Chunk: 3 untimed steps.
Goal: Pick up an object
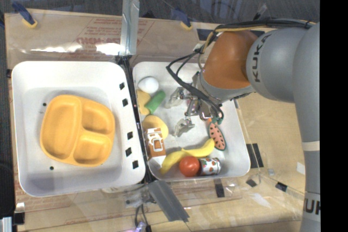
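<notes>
Orange band [228,60] hides much of my wrist. My gripper [187,117] hangs over the right bin [235,122], jaws unreadable; nearest the gripper, the banana [187,153] lies below it, long axis crosswise.

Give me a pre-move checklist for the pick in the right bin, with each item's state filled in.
1. Gripper is over the right bin: ok.
2. Objects are there to pick: banana, tomato, white egg, green piece: ok.
3. Nothing is seen between the fingers, so no grasp is confirmed: not ok.
4. Finger opening: cannot tell.
5. The spot under the gripper looks like bare bin floor, with the watermelon slice off to its side: not ok for closing here.
6. Yellow tray sits in the left bin, apart from the arm: ok.
</notes>
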Motion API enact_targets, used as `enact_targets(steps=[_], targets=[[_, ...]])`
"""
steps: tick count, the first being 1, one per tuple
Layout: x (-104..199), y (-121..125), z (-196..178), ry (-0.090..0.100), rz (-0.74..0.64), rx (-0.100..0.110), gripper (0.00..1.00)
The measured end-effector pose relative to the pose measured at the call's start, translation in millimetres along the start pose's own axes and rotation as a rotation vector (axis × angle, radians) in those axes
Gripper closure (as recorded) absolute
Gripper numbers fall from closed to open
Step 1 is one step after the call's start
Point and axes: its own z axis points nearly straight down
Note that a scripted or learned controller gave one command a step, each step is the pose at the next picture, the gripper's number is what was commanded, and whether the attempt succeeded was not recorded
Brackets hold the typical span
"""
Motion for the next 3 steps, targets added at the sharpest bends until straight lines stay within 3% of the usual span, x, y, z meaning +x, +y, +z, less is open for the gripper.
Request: enact_targets(steps=[3], targets=[[0.4, -1.9, -0.2, 0.000, 0.002, 0.002, 0.00]])
